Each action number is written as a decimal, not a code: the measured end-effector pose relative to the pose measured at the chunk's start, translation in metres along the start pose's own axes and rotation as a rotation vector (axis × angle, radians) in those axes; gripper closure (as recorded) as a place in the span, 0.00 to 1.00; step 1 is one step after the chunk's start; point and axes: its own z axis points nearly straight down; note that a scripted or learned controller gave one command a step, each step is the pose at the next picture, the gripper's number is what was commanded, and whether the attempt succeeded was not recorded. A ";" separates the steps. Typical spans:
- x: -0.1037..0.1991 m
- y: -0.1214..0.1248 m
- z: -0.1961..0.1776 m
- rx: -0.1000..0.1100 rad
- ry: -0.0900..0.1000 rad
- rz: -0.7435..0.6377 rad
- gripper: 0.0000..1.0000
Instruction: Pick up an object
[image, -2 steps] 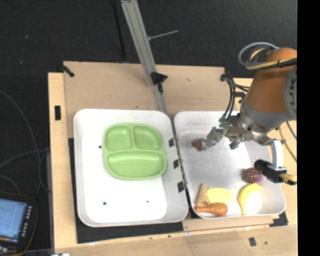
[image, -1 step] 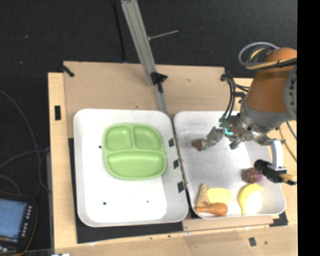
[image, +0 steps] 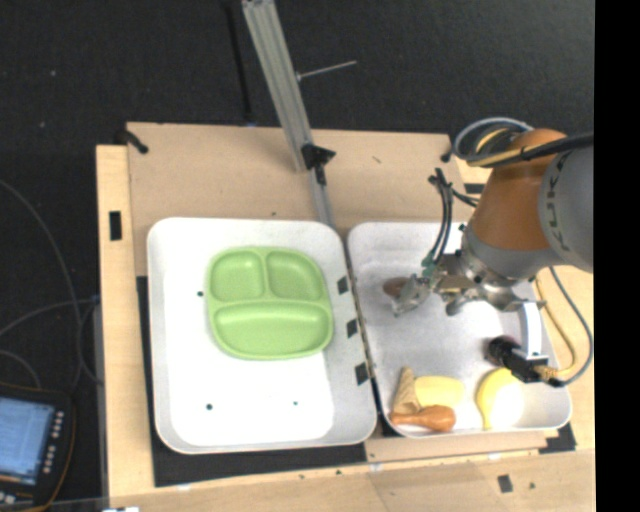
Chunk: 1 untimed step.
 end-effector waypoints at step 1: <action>-0.005 -0.003 0.062 0.001 0.000 0.000 0.00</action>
